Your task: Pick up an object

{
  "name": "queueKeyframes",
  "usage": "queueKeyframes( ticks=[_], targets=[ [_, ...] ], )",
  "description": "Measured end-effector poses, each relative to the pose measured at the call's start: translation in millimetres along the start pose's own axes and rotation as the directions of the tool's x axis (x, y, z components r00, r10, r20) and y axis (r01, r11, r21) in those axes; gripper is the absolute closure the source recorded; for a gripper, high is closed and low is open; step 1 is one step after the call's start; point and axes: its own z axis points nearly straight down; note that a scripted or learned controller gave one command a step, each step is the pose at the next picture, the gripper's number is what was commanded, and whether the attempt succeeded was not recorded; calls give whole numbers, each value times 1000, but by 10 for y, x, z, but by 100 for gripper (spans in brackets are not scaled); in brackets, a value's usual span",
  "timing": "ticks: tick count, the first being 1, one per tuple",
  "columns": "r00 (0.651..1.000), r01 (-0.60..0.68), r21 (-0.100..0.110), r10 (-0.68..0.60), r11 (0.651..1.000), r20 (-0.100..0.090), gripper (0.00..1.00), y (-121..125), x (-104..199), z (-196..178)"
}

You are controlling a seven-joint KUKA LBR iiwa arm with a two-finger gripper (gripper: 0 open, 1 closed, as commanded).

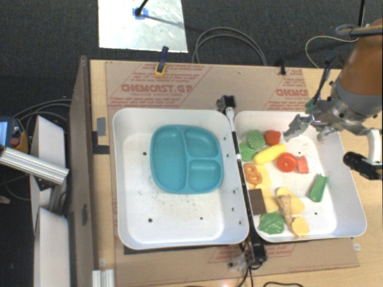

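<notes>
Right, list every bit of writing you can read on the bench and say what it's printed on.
"CHEMCAST GP": red print on the brown protective sheet behind the left bin.
The same red print repeats behind the right bin, partly hidden by the arm; only the first letters are readable.
Smaller red lines around these logos: too small to read.
Nothing legible on the teal plate or the toy food.

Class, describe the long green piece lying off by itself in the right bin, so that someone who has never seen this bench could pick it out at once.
Start at the right bin, the one crowded with toy food. Along its right side, apart from the main cluster, lies the green stick, tilted on a diagonal. It is long and narrow, unlike the rounder green pieces on the bin's left side.
</notes>
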Motion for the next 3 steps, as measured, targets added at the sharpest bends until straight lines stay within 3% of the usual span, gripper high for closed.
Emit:
queueKeyframes(
  ticks=[1, 2, 3],
  targets=[
    [1000, -2, -15, 2, 1000, 4, 0, 206, -131, 1339],
    [1000, 6, -8, -6, 1000, 1, 0, 825, 148, 1562],
    [1000, 4, -5, -4, 1000, 0, 100, 805, 133, 1463]
  ],
)
